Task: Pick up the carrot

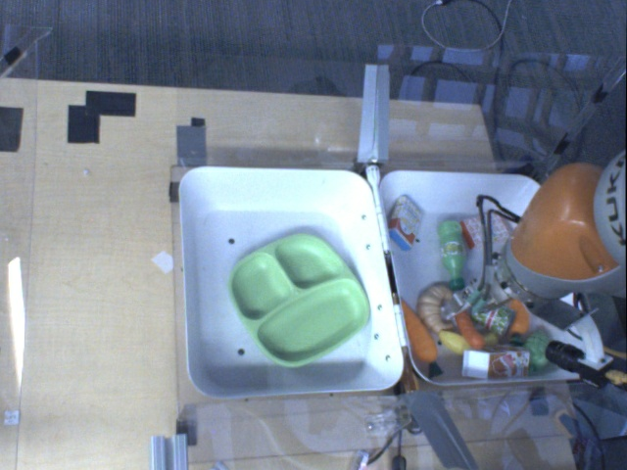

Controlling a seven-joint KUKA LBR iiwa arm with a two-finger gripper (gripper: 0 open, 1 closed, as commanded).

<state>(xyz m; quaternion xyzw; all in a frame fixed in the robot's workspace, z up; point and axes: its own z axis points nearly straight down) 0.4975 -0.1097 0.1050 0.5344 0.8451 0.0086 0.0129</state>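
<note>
My gripper (487, 302), finger state indeterminable, over right bin clutter; orange tapered carrot (419, 333) lies left, near wall: mis-grasp of neighbours likely.

toys (468, 313) crowd the carrot (419, 335) against the right bin's wall (396, 292).

"KU" on arm (615, 209) (cut off)

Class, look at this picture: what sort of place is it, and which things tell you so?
Probably a robotics lab test bench, not a kitchen. A grey and orange robot arm reaches over two white bins: one holds a green divided plate, the other toy food, including a carrot. Cables trail across the floor.
</note>
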